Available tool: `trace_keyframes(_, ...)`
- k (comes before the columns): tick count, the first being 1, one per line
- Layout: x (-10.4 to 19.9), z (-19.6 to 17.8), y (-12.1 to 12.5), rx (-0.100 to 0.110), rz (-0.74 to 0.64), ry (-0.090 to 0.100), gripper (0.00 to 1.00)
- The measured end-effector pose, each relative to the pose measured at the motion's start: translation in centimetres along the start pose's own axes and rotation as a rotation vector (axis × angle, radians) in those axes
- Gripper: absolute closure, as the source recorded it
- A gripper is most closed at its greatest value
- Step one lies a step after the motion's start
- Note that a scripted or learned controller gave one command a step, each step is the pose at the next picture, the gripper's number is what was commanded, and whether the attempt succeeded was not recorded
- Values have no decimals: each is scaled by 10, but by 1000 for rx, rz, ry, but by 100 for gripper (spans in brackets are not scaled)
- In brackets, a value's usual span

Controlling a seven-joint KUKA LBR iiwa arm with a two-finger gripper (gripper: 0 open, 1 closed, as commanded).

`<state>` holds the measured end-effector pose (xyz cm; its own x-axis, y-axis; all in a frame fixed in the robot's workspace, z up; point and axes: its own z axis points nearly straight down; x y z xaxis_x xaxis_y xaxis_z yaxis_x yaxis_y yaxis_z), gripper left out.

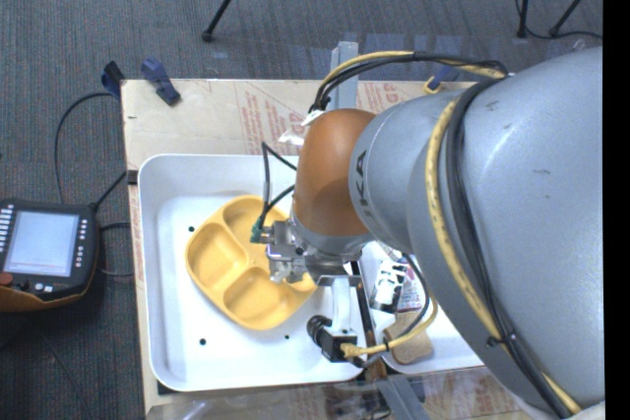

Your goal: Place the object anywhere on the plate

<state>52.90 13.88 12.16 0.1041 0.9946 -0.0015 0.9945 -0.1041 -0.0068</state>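
A yellow divided plate (pixel 228 269) lies in the left white bin (pixel 162 310), its right part covered by the arm. The gripper (pixel 291 267) hangs over the plate's right edge, below the orange wrist band (pixel 330 177). Its fingers are hidden by the wrist body. No object is visible between them. A dark small object (pixel 326 333) with a cable lies just below the gripper near the bin's front right corner.
The right bin (pixel 433 354) holds a white-and-red packet (pixel 399 288) and a tan piece (pixel 411 341). The grey arm covers most of the right side. A teach pendant (pixel 44 251) lies on the floor to the left. Tripod legs stand behind the bench.
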Motion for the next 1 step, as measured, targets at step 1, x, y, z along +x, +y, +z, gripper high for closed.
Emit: trace_keyframes(1, -4, -8, 1, 4, 11, -1, 100)
